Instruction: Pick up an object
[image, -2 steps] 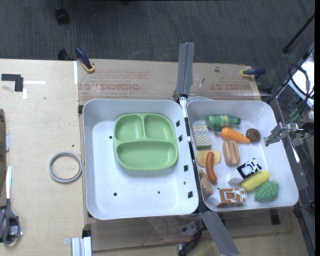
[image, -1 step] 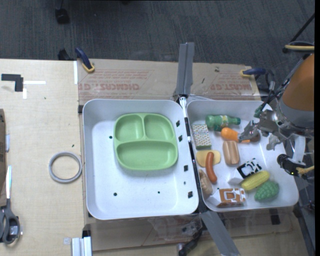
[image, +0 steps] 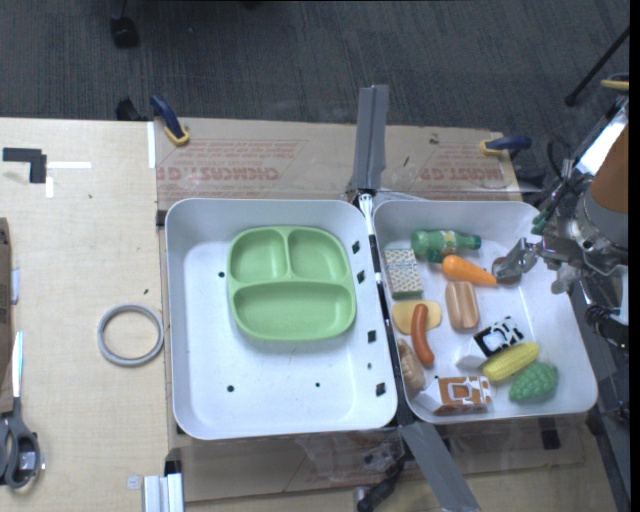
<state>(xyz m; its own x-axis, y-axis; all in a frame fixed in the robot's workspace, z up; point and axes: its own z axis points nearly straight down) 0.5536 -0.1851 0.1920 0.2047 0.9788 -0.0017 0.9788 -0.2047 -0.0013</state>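
The tool (image: 512, 263) hangs low over the right bin (image: 560, 300), just right of the carrot (image: 468, 269); I cannot tell whether it is gripping anything. The carrot lies apart from it, below a green bottle (image: 445, 242) and above a hot dog (image: 461, 304). Corn (image: 510, 360) lies nearer the front. The left bin (image: 190, 330) holds a green divided plate (image: 292, 283).

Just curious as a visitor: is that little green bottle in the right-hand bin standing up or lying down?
Lying down. The green bottle rests on its side on the right bin's floor, its length running left to right, just above the carrot.
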